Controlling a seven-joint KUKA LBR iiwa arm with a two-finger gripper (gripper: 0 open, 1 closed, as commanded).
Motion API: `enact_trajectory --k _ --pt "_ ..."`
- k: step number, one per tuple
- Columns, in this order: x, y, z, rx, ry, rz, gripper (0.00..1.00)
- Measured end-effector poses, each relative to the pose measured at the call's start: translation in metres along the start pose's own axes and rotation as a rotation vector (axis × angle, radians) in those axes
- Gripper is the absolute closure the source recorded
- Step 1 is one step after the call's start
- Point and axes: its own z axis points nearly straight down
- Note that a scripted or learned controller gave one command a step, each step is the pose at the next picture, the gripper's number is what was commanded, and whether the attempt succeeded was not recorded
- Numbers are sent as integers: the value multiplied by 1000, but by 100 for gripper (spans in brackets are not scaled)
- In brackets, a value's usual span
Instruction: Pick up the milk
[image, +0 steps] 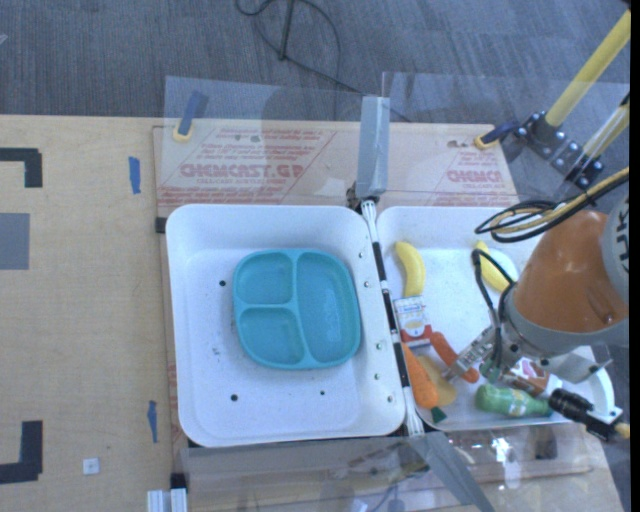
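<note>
the gripper hangs low in the right bin; whether it is released or clenched cannot be told. the milk, a small carton, lies near the bin's left wall, just beyond a carrot and just this side of a banana. a teal divided plate sits in the left bin.

We see plate in left bin; banana, milk, carrot in right bin.
</note>
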Motion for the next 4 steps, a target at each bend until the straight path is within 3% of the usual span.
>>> enact_trajectory --k 1,2,3,4 --pt "-106 4 -9 2 -2 228 0" --pt "-55 -45 -82 6 3 485 0" --pt "-37 -29 -19 3 2 101 0" --pt "-13 -9 -154 3 0 200 0"
